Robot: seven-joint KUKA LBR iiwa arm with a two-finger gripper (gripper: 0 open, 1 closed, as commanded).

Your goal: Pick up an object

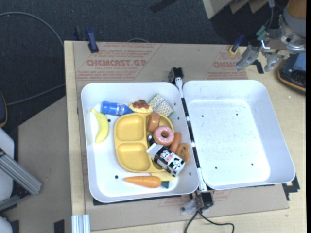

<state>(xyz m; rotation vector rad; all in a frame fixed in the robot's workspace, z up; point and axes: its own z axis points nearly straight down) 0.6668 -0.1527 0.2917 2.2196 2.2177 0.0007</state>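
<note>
You have nothing picked yet — the metal two-finger gripper [252,56] hangs above the tabletop's far right corner, beyond the white right bin [277,130], fingers released. Every toy, like the orange plastic carrot [142,181], lies in the white left bin [92,169].

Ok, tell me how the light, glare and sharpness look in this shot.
Camera view: even overhead light, soft shadows; the two shallow white plastic bins look bright, near washed out; the grey two-finger gripper at upper right is slightly soft; the yellow divided tray stays sharp.
</note>
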